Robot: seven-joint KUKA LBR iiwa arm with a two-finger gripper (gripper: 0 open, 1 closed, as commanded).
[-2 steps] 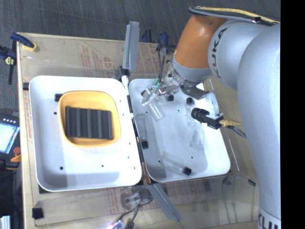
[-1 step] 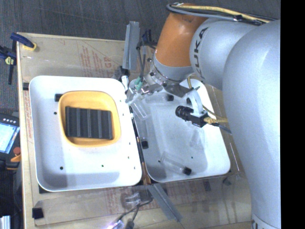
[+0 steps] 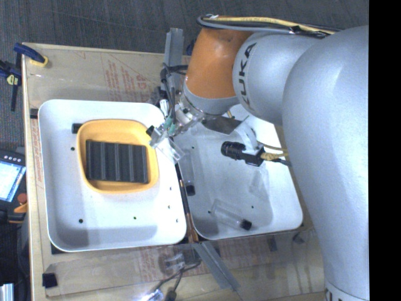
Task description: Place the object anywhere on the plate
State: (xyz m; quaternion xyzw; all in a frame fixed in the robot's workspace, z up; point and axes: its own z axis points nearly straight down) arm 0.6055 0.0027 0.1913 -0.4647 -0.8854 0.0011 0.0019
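Note:
A yellow plate (image 3: 116,129) with a dark ribbed centre lies in the left bin (image 3: 106,227), towards its far side. My gripper (image 3: 161,132) hangs at the plate's right rim, over the divide between the two bins. Something pale and see-through (image 3: 173,149) shows just below the gripper; whether it is held I cannot tell. A clear tube-like object (image 3: 227,216) with a black end (image 3: 245,224) lies near the front of the right bin (image 3: 276,221).
The arm's orange band (image 3: 213,58) and grey body (image 3: 313,105) cover the right bin's far and right sides. A black fitting with a yellow cable (image 3: 241,152) sticks out over that bin. A small black piece (image 3: 190,190) sits by the divide. Clamps (image 3: 28,55) stand at the bench's left edge.

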